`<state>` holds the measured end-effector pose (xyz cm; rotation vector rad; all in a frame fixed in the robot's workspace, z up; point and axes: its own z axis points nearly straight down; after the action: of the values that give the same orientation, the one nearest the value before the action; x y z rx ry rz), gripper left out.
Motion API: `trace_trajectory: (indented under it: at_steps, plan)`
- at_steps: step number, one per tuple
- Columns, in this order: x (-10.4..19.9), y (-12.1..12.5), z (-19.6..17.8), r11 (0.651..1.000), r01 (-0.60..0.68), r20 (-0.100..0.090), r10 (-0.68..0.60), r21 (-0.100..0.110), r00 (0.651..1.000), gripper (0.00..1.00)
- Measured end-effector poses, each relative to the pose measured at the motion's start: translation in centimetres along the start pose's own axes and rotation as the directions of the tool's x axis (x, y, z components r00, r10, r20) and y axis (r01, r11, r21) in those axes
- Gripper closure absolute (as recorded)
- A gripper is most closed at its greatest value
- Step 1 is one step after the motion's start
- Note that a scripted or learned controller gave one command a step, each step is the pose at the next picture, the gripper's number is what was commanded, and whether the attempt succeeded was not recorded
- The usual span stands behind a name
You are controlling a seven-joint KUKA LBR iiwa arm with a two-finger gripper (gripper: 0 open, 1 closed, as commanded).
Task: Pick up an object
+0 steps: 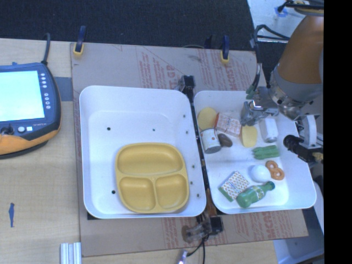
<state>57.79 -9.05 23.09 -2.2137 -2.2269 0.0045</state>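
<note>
1. Two shallow white bins side by side on a cardboard sheet w/ faint red printing, too faded to read; sheet clamped to a wood bench.
2. Left bin: holds a yellow 3-compartment tray, toward the near side.
3. Right bin: crowded w/ small items.
4. Far-left of right bin: pale yellow round piece; just beside it a small pinkish packet, print too small to read.
5. Below those: silver can on its side, touching a dark brown lump.
6. Mid-bin: yellow block, green oblong item, white cylinder.
7. Near side: white egg-shaped object touching an orange ring; green bottle lying down; green-and-white patterned box, text unreadable.
8. Grey arm w/ orange band reaching in from right; gripper low over far part of right bin, just above yellow block & beside packet. Fingers' opening: can't tell; nothing seen gripped.
9. Left of bins: teach pendant w/ bright blank screen, orange base, column of small buttons, labels unreadable.
</note>
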Motion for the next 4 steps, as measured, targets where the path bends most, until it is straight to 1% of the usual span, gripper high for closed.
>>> trace_trajectory:
  at_steps: [1,2,3,4]
  plan:
    - [7.1,2.5,1.9,1.000,0.002,0.000,-0.002,0.000,1.000,1.00]
    - [3.3,2.7,-0.5,1.000,-0.004,0.000,0.004,-0.001,1.000,1.00]
    - [-5.6,4.5,3.4,1.000,-0.006,0.001,0.006,0.000,1.000,1.00]
    - [-2.6,1.2,2.9,1.000,0.000,0.000,0.000,0.002,1.000,1.00]
